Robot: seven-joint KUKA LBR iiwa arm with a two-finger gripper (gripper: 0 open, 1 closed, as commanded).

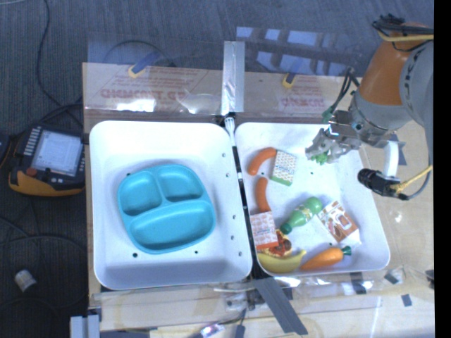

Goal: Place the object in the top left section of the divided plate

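Note:
The blue divided plate (167,208) lies in the left bin (106,153); it has two small sections at the top and one large section below. My gripper (323,150) hangs over the upper right part of the right bin (366,210), with a small green spot at its tip. Below and left of it lie a small white-green box (284,167) and an orange sausage (261,159). The gripper is far from the plate.
The right bin also holds a second orange sausage (262,193), a green bottle (301,215), a red-white carton (263,229), a snack packet (339,221), a carrot (325,258) and a banana (280,262). A handheld device (49,160) lies left of the bench.

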